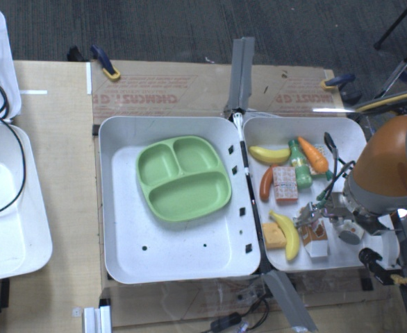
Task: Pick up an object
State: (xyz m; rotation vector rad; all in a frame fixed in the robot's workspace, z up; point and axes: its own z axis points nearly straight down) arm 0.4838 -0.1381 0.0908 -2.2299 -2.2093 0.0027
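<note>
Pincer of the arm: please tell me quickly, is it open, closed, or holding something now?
Pincer: low in the right bin, over the small carton beside the lower banana; whether it is open, closed or holding cannot be told.

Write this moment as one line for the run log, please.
arm: over right bin | gripper: low beside small carton, grip unclear | left bin: green plate | pick: not confirmed

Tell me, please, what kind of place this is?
Probably a robotics lab bench for grasping trials. Two white bins sit side by side. The left one holds a green plate, the right one toy food such as a banana, and the arm reaches in.
</note>
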